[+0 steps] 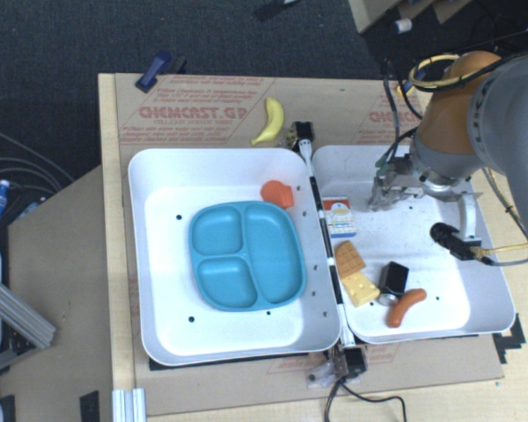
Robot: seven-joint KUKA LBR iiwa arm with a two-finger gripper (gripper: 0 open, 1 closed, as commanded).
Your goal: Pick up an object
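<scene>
Hand (389, 192) low over right bin (484, 310), grip unreadable. One orange sausage (406, 307), one black block (393, 278), two crackers (354, 273), one small carton (339, 218).

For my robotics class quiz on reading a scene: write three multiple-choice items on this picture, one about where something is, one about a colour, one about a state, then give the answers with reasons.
1. Where does the banana lie?
A. in the left bin
B. on the bench behind the bins
C. in the right bin

2. What colour is the divided plate?
A. blue
B. red
C. yellow

3. What does the gripper have between its fingers?
A. the sausage
B. the banana
C. nothing visible

Answers:
1 B, the banana rests on the board beyond the left bin rim.
2 A, the plate is light blue against the white bin.
3 C, the gripper hangs over the right bin floor, while the sausage lies apart near the front.
</scene>
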